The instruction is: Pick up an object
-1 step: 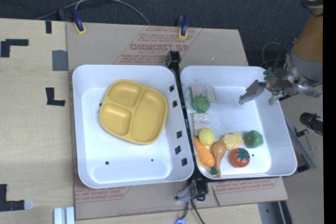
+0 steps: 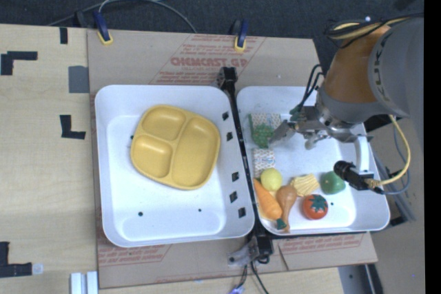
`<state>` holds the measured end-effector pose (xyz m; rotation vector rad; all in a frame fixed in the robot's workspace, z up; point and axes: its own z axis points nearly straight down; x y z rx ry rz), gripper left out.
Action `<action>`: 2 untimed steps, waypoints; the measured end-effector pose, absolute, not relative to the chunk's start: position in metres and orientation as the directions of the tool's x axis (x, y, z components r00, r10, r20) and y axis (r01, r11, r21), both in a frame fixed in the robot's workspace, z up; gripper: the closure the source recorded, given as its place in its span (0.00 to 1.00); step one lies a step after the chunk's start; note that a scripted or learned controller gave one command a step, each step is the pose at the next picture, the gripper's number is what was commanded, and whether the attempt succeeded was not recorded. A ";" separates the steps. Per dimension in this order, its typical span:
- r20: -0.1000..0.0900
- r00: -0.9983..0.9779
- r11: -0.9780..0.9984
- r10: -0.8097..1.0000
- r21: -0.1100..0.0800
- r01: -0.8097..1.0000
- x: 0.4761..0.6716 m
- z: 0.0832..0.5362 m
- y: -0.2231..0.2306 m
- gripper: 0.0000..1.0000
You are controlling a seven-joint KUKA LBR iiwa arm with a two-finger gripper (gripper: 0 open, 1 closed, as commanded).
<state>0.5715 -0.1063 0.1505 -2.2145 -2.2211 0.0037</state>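
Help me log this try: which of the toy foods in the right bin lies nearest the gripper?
The green leafy piece, at the bin's left wall beside the gripper. The lemon, carrot and tomato lie nearer the front edge.

My arm (image 2: 386, 65) a bulky grey shell, broad orange band (image 2: 351, 76) above the wrist (glossy, catching light), yellow cable (image 2: 400, 155) looping down its side, thin dark wires near the wrist, metal-grey gripper (image 2: 293, 129) with slim fingers.

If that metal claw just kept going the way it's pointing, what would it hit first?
Probably the green leafy toy by the right bin's left wall: the gripper points left toward it, its tip close beside it. Height above it is unclear from this view.
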 end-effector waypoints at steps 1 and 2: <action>0.000 -0.003 0.003 1.000 0.003 1.000 0.628 0.086 -0.095 0.00; -0.002 -0.002 0.002 1.000 0.003 1.000 0.612 0.086 -0.096 0.00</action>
